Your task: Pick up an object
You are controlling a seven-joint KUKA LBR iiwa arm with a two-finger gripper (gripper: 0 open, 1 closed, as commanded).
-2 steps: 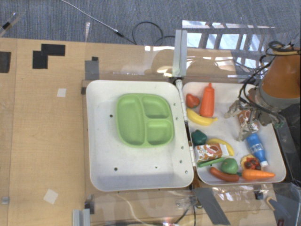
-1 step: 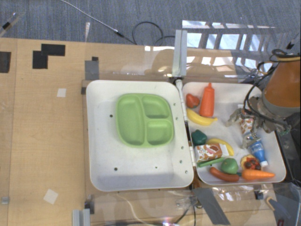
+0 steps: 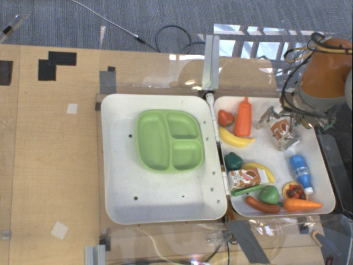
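Gripper: sat low in the right bin, over a crumpled snack packet; grip could not be told.
Left bin: held a green divided plate.

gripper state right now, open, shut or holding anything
gripper: cannot be told; it sits low in the right bin over a small brown and white packet.

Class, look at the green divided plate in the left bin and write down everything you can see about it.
The green divided plate is a light green, rounded-square tray that looks like matte plastic. Raised ridges split it into three compartments: one long one on the left and two smaller ones stacked on the right. All three hold nothing. It lies flat, right side up, slightly turned, near the middle of the left white bin, resting on the bin floor and touching nothing else.
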